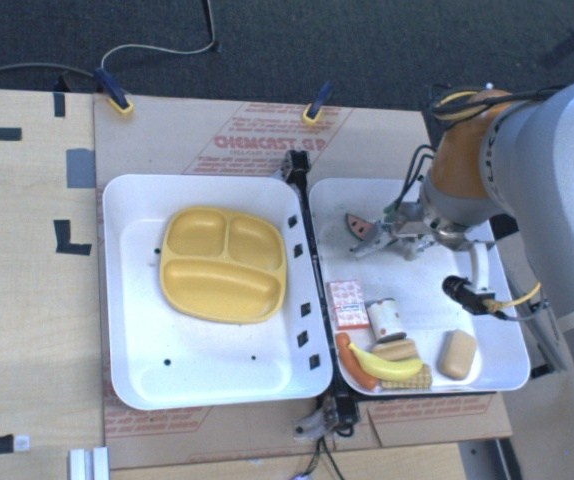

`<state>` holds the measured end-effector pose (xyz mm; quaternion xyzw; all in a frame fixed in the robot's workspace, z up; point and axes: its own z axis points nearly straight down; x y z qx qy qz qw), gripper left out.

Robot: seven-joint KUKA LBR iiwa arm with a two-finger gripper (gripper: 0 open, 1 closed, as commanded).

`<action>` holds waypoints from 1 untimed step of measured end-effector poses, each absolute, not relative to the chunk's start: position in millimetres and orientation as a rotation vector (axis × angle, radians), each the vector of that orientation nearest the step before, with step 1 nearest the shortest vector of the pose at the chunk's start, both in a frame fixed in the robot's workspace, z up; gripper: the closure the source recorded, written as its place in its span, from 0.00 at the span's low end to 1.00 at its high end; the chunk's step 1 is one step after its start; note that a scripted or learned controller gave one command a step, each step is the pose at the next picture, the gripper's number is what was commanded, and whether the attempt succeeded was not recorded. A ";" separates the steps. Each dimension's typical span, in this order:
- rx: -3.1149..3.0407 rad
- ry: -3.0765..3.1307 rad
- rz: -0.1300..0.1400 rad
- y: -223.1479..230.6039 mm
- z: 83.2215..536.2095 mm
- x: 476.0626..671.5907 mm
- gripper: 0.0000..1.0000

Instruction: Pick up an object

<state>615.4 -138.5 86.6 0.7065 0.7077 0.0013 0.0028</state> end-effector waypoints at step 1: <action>2.217 2.220 0.003 -138.4 86.0 655.8 0.00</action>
